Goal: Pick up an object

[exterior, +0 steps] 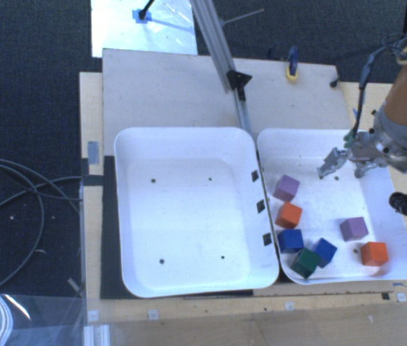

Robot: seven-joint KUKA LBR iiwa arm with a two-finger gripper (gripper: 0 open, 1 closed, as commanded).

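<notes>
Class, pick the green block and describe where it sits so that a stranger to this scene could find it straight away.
Start with the right-hand bin of the two white bins, the one holding all the coloured blocks. Go to its near edge, towards the left corner, where a cluster of blocks lies beside the dividing wall. The green block is the nearest of that cluster, touching a blue block, and it is the only green one.

Lighting: bright, even, overhead | Glare: white bins (189, 215) near washed out | Shadows: faint, soft | Focus: slightly soft throughout, coarse detail
</notes>
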